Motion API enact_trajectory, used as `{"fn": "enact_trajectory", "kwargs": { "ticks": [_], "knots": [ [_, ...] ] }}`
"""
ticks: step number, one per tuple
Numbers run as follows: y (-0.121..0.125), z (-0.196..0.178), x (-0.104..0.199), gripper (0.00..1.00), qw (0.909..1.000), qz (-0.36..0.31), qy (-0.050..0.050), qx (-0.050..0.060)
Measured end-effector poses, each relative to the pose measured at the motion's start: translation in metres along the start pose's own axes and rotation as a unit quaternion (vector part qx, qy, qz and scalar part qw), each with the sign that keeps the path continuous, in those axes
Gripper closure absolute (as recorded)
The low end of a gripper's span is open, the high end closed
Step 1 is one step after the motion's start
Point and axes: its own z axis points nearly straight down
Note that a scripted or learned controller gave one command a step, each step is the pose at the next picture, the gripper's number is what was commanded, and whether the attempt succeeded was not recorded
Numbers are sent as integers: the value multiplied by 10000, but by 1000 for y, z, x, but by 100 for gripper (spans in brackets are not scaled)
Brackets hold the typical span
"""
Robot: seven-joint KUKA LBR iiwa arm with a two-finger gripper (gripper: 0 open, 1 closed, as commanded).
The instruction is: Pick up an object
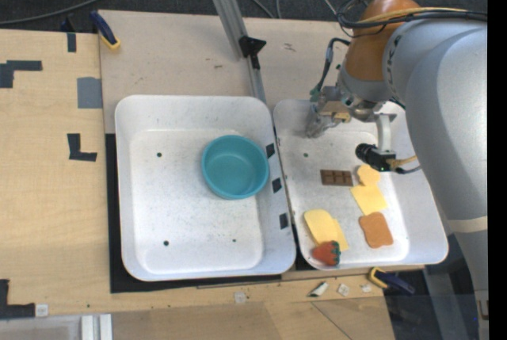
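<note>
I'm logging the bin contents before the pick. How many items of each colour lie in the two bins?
Teal bowl: 1
Yellow pieces: 3
Orange piece: 1
Brown bar: 1
Red piece: 1
Total: 7

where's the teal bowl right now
In the camera view the teal bowl sits in the left bin, close to its right wall, across from the brown chocolate bar in the right bin.
</note>
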Motion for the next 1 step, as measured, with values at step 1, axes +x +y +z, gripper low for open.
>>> {"fn": "enact_trajectory", "kwargs": {
  "ticks": [1],
  "knots": [
    [-4, -47, 6, 100, 10000, 12, 9, -22]
  ]
}}
